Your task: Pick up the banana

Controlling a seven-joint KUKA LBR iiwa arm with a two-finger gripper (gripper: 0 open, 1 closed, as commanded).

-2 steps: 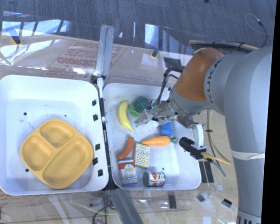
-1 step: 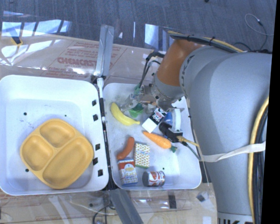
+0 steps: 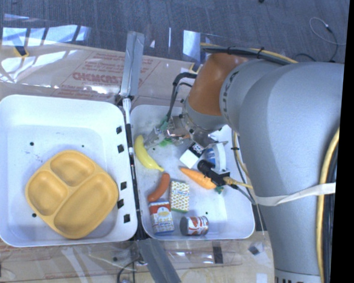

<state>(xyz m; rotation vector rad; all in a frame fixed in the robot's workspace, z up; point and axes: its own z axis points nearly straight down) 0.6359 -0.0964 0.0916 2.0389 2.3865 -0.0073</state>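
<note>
The banana is lying in the right bin, beside its left wall. Right of the banana a carrot is resting; below the banana, a sausage, a carton, a box and a can are sitting. Left of the banana, the left bin is holding a divided plate.

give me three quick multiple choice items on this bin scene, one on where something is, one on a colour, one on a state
1. Where does the banana lie?
A. in the left bin
B. in the right bin, near its left wall
C. on the yellow tray

2. What colour is the divided tray?
A. yellow
B. blue
C. red

3. How does the can sit?
A. upright
B. on its side
C. stacked on the carrot

Answers: 1 B, the banana rests on the right bin floor by the divider; 2 A, the tray in the left bin is yellow; 3 B, the can's round end faces sideways.
</note>
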